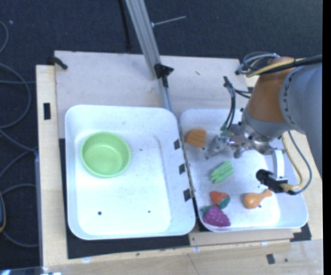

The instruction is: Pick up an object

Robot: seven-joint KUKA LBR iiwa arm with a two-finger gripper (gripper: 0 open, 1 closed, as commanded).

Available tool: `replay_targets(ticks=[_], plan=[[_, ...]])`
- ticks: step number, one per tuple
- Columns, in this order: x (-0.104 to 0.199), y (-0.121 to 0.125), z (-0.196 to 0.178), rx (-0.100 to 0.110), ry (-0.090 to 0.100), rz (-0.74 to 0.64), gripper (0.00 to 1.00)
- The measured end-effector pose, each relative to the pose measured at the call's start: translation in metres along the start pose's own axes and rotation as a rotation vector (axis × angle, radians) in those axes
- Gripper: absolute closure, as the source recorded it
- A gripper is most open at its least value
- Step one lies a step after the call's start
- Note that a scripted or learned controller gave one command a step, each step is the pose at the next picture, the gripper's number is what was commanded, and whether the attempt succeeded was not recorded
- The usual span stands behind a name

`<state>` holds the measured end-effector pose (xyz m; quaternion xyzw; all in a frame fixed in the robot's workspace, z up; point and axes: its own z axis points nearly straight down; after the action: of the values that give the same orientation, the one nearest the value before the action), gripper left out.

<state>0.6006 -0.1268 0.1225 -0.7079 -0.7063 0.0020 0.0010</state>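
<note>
- Gripper (219,146) hangs in the right bin (291,216), just above the green toy vegetable (221,171); whether its jaws are parted cannot be told.
- Toy croissant (195,137) lies left of the gripper.

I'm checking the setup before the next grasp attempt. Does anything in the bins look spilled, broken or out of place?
Nothing stands out. The green bowl sits upright in the left bin. In the right bin the small toy foods lie loose but inside the walls: an orange piece, a green piece, a purple grape bunch.
</note>
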Motion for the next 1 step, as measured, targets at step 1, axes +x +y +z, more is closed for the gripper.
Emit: replay_targets(ticks=[1], plan=[[-0.0017, -0.0001, 0.0226, -0.003, -0.001, 0.001, 0.0]])
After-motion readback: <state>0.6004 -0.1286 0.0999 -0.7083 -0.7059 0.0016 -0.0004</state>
